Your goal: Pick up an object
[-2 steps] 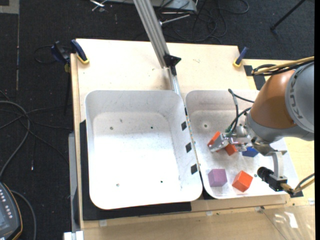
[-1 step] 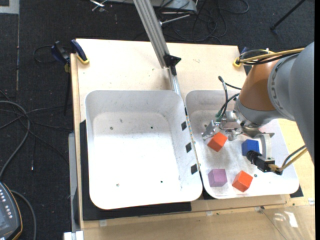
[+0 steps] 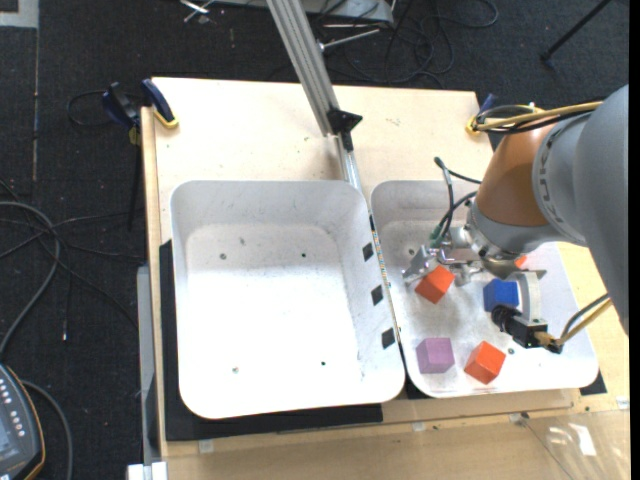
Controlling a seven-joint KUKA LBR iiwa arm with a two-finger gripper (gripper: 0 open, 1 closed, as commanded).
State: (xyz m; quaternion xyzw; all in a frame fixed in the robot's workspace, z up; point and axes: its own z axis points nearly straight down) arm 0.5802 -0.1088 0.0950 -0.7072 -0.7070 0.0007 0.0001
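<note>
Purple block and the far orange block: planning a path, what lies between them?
Only bare bin floor between the purple block and the orange block, in the camera view.

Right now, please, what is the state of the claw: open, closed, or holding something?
Claw: low in the right bin, right above the orange block; open or closed cannot be told, and no hold is visible.

Four small blocks lie in the right bin (image 3: 400,230). An orange block (image 3: 434,285) sits tilted near the bin's middle. A blue block (image 3: 500,295) lies to its right, partly covered. A purple cube (image 3: 435,355) and another orange cube (image 3: 485,362) rest near the bin's front rim.
</note>
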